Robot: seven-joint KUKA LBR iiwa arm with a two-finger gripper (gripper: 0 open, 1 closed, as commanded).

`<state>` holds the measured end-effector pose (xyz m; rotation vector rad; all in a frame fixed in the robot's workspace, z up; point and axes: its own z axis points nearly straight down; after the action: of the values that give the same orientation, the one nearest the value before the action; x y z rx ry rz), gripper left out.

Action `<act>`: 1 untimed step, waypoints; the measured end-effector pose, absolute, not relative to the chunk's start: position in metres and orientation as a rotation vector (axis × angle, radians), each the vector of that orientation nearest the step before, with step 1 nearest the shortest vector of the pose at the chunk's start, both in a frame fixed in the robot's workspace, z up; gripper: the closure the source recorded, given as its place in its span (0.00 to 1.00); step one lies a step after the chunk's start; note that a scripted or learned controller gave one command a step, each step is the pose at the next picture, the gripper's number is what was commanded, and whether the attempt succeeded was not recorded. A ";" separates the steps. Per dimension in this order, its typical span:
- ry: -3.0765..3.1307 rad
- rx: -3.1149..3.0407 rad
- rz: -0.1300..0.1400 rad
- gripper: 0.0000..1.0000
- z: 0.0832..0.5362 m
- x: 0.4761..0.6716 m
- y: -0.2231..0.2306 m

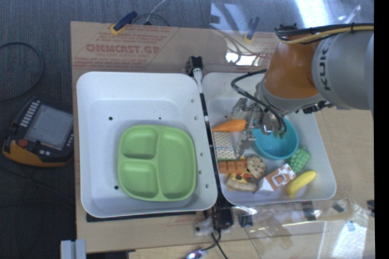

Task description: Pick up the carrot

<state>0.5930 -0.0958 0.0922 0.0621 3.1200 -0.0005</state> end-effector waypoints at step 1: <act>2.997 0.854 0.002 0.00 0.093 0.534 -0.115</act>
<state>0.5339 -0.1147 0.0927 0.8536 2.9973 0.0024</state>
